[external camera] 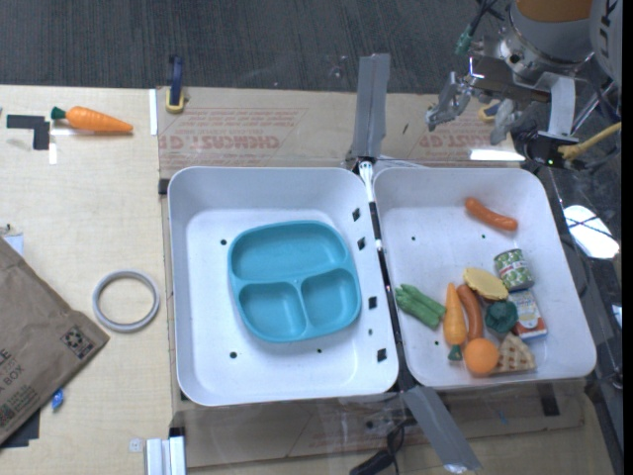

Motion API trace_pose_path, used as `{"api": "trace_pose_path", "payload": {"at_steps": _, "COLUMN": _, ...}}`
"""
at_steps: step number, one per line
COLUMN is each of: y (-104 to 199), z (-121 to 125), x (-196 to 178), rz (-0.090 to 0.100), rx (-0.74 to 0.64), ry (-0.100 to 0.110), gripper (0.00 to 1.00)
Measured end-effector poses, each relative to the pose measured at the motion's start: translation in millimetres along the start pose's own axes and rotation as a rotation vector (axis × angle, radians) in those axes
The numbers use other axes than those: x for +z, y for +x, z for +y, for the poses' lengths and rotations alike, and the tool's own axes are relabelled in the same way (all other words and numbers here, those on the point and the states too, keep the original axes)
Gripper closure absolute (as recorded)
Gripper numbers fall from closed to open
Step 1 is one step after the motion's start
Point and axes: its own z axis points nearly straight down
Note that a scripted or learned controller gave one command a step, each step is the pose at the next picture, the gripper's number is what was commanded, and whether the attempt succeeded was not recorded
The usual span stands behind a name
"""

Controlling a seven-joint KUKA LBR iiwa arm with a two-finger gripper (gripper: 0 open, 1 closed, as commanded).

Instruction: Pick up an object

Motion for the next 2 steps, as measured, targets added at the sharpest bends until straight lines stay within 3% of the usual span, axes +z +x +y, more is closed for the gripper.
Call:
{"api": "trace_pose_path", "payload": {"at_steps": 1, "y": -77.9, "z": -23.4, "x": 133.7, "rz": 0.001, "rx": -0.016, "ry": 0.002, "gripper": 0.0}}
{"api": "trace_pose_path", "payload": {"at_steps": 2, "y": -115.0, "z": 23.3, "x": 200.7, "rz": 0.001, "rx": -0.182, "ry": -0.001, "gripper": 0.0}}
